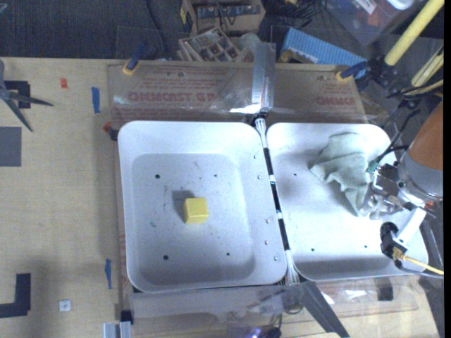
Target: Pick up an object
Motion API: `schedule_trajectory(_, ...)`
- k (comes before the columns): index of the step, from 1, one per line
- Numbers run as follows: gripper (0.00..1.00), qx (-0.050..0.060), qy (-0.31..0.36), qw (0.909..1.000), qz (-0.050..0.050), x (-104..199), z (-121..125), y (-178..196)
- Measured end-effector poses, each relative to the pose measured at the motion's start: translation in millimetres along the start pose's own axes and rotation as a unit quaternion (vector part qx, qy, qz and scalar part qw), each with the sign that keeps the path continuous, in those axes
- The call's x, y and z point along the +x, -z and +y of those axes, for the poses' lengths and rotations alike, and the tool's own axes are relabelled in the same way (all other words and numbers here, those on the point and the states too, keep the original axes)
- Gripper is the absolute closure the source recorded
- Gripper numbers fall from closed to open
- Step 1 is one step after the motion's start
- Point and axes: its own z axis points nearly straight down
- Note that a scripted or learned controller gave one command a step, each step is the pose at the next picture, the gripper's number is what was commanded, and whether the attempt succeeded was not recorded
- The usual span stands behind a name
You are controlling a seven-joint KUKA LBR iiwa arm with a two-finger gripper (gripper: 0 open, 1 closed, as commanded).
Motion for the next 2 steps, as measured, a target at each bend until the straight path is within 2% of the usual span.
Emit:
schedule_trajectory(1, 1.0, -0.001, 0.107, 0.9942, 0.0, -23, 8, 52)
schedule_trajectory(2, 1.0, 0.003, -0.099, 0.995, 0.0, -22, 27, -52)
